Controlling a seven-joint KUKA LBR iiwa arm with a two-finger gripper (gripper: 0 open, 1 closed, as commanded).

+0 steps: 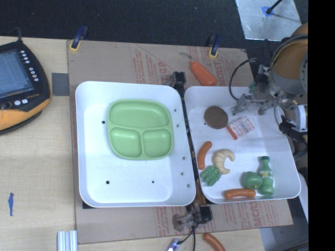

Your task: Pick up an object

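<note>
The green tray (140, 128) in the left bin (86, 140) bears no writing. In the right bin (293, 156), a red-and-white packet (240, 126) carries illegible print. At the far right, the gripper (257, 104) hovers, fingers spread, empty.

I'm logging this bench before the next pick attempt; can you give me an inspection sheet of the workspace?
Surface: light wooden bench under a brown cardboard sheet held by clips.
Job's things: right white bin holds a brown round disc, red-and-white packet, beige croissant, two orange sausages, green bottle.
Clutter: left white bin holds a green divided plate; an orange carrot lies outside.
End effector: over the right bin's far edge; finger state unclear.
Cables: black cable loops beside the arm.
Surroundings: orange-edged control pendant at left.
</note>
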